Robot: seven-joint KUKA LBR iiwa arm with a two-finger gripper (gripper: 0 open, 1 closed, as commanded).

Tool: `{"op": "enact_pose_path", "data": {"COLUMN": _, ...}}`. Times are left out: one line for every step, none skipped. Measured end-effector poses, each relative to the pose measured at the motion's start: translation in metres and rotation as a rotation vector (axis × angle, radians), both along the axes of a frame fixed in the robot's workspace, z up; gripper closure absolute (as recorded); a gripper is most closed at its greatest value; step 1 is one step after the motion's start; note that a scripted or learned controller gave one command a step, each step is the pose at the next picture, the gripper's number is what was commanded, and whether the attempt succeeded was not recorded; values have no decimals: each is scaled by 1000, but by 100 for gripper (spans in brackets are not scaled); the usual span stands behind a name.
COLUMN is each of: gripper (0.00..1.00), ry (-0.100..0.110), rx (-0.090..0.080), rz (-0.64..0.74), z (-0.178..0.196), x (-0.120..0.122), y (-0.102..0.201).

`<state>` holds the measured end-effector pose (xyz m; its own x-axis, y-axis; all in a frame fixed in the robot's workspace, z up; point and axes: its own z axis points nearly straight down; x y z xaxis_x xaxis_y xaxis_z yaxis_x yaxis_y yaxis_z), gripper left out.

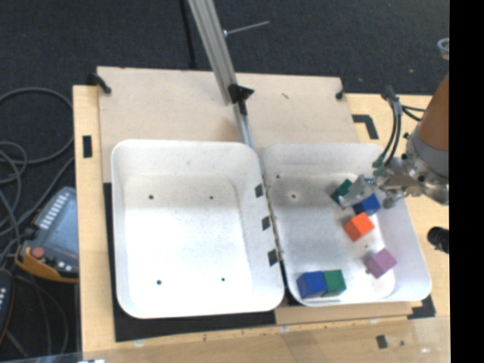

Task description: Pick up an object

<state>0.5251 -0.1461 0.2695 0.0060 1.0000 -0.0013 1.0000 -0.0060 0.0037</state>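
Observation:
The right bin holds several small blocks. A dark teal block and a blue block lie at its upper right, right under my gripper, which reaches in from the right edge. Just below them sits an orange block, and a purple block lies nearer the front right corner. At the bin's front edge, a second blue block and a green block rest side by side. My gripper hangs low over the teal and blue blocks, partly hiding the blue one.
The left bin stands beside the right one, with a divider between them. A slanted metal rail rises from the back of the bench. Cables and a pendant lie off the bench at the left.

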Motion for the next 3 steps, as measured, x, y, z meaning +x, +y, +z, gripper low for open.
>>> {"op": "enact_pose_path", "data": {"gripper": 0, "ry": 0, "rx": 0, "rz": -1, "z": 0, "x": 0, "y": 0}}
{"op": "enact_pose_path", "data": {"gripper": 0, "ry": -1, "rx": 0, "rz": -2, "z": 0, "x": 0, "y": 0}}
{"op": "enact_pose_path", "data": {"gripper": 0, "ry": 10, "rx": 1, "rz": 4, "z": -136, "x": -4, "y": -45}}
